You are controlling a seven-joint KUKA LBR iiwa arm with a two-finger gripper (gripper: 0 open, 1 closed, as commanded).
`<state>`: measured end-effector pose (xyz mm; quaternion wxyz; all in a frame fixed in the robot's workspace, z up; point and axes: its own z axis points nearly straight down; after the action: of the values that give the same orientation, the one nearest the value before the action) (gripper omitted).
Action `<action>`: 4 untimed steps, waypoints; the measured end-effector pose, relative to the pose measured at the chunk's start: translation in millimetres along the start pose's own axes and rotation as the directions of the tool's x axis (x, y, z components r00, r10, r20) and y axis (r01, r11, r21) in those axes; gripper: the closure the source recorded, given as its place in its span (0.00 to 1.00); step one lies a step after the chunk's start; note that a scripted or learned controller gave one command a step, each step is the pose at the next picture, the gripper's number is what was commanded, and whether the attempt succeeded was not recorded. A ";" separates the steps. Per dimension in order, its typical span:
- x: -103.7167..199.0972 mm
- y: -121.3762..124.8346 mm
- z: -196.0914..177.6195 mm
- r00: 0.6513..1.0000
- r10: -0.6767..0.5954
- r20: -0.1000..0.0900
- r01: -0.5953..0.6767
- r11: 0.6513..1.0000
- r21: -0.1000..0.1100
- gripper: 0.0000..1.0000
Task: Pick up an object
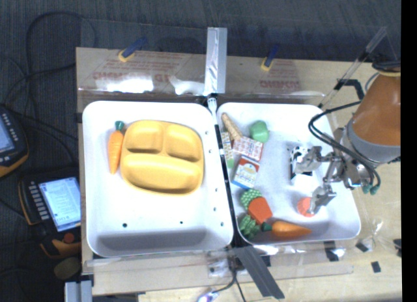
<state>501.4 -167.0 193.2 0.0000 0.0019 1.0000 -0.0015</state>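
Two shallow white bins sit side by side on a surface. The left bin holds a yellow divided tray with a toy carrot lying just beside its left edge. The right bin has a cluster along its left wall: a small green ball, small printed boxes, leafy green pieces, and a second carrot lying near the front wall. Further right, a small red-orange object lies on the bin floor. The gripper is low in the bin, touching or just beside that object on its right. Whether it is clenched or released cannot be told. Nothing looks lifted, so the pick appears not yet done.
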 end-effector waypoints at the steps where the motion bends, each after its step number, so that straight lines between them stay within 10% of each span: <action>1: -53.6 13.7 102.7 0.997 -0.077 0.015 0.077 0.997 0.005 0.00; 2: -5.3 -29.9 102.5 0.977 -0.213 0.014 0.213 0.977 0.006 0.00; 3: -69.6 -54.6 103.8 0.898 -0.440 0.010 0.440 0.898 0.005 0.00; 4: -48.8 -55.3 103.2 0.961 -0.278 0.016 0.277 0.961 0.003 0.00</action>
<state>550.0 -222.7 90.2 0.0080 -0.1383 0.9904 -0.0020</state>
